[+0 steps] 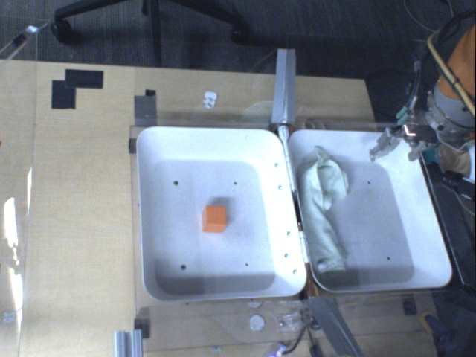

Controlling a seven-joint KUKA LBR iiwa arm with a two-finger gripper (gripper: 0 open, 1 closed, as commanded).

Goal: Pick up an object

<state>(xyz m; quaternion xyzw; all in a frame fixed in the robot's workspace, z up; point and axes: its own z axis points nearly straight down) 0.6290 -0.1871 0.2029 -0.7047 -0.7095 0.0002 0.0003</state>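
Two metal fingers of the claw (399,143) show at the far right corner of the right bin (428,274), spread apart with nothing between them, so the claw is open and grips nothing. One finger (381,145) points left and down over the bin's far rim, and the other sits just right of it beside the rim. Above the claw the arm (454,103) comes in from the right, its grey wrist topped by the orange band, with cables looping around it.

Just left of the claw, inside the right bin, lies a pale crumpled cloth (323,210). It stretches from the far part of the bin toward the near wall, lying along the bin's left side; its far end is near the claw but not touching it.

Farther left, across the divide where the two bins meet, the left bin (152,222) holds a small orange cube (215,219). The cube rests on the bin floor, a little near of center, well apart from the claw and from the cloth.

A grey metal bar (283,88) runs away from the junction of the bins on the far side. The wooden bench (74,236) carries black tape marks (74,85) at its far left. Beyond the bench, on the dark carpet, stands the base of an office chair (152,2).
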